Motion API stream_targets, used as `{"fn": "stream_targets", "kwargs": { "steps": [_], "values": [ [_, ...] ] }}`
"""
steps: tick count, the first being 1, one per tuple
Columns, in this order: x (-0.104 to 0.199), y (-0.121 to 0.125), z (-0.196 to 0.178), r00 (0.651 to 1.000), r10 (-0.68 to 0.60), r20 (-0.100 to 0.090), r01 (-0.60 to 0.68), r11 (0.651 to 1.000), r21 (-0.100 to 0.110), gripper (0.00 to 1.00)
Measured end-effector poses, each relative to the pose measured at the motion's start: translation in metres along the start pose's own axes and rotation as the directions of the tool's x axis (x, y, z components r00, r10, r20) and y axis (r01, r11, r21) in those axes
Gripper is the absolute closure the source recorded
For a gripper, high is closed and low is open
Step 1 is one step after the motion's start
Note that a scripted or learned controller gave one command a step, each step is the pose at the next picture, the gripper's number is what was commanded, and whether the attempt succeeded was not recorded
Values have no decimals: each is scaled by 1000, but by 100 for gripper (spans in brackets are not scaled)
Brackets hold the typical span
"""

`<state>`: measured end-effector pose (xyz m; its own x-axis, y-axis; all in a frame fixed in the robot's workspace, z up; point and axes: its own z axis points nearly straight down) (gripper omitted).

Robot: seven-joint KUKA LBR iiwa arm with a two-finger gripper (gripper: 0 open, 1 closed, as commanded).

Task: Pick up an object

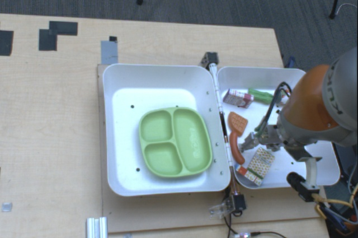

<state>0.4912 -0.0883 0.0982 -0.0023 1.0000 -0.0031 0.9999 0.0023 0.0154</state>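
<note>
You had the arm (313, 111) reaching in from the right over the right bin (330, 175), its orange band above the grey wrist. The gripper (253, 140) hung low over the left part of that bin, near the wall shared with the left bin (120, 136). I could not tell how the gripper was set at that moment, nor whether anything sat in it.

The things you might have picked all lay in the right bin. A red sausage-shaped piece (236, 148) lay along the left wall, just beside the gripper. An orange piece (239, 122) sat just far of it. A small dark red packet (238, 98) and a green object (260, 96) lay at the far end, side by side. A speckled packet (258, 165) rested at the near end, over a grey round dish (244, 179).

In the left bin you had a green divided plate (175, 142) with three compartments, lying flat near the middle.
</note>
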Motion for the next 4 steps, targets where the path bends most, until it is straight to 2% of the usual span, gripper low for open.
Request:
{"fn": "stream_targets", "kwargs": {
  "steps": [1, 2, 3, 4],
  "values": [
    [1, 2, -10, 1000, -3, 0, 3, 1000, -4, 100],
    [1, 1, -10, 1000, -2, 0, 2, 1000, -3, 0],
    [2, -2, 10, 1000, 4, 2, -4, 1000, 4, 0],
    [4, 0, -1, 1000, 0, 1, 0, 1000, 0, 100]
  ]
}}
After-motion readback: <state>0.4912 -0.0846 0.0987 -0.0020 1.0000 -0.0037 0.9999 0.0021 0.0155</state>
